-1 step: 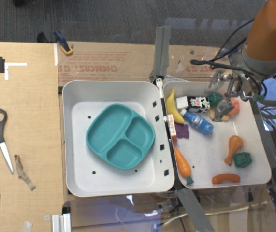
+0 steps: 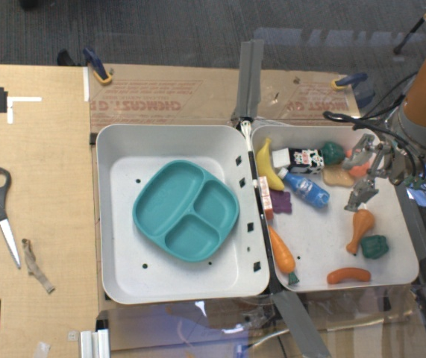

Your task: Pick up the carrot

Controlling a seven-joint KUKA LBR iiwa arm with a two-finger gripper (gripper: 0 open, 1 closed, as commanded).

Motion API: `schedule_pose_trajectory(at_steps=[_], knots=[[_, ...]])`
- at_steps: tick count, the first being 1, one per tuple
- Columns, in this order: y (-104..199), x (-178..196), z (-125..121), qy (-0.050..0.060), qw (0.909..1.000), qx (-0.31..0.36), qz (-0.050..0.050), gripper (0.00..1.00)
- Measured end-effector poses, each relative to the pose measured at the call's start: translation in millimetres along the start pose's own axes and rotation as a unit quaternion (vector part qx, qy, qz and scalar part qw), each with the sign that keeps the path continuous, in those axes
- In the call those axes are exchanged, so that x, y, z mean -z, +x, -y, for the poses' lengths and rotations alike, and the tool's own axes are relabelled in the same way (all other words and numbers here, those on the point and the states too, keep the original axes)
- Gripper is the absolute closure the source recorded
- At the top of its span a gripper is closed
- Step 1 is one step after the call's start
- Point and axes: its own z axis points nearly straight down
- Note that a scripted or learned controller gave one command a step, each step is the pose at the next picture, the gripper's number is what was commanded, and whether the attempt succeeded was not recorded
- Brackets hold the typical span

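One carrot (image 2: 280, 250), tip lower right.

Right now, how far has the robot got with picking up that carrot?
Nothing looks done yet: the carrot lies against the right bin's left wall. The gripper hovers over the bin's other side, above an orange gourd-shaped toy. Reaching, gripping and lifting remain.

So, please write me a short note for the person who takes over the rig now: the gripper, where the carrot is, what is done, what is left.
Gripper: over the right bin, near its right side, above the orange squash; nothing is between its fingers.
Carrot: lies flat along the left wall of the right bin, green end toward the front.
Left bin: holds a teal divided plate.
Done: nothing yet; the carrot is not picked up.
Left: move the gripper across the bin to the carrot, grasp it, lift it.
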Motion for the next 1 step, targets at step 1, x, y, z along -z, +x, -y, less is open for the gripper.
schedule_pose_trajectory(at_steps=[1], knots=[[-0.4, -84.2, 46.4, 0.0, 0.9883, -0.152, 0.0, 0.0]])
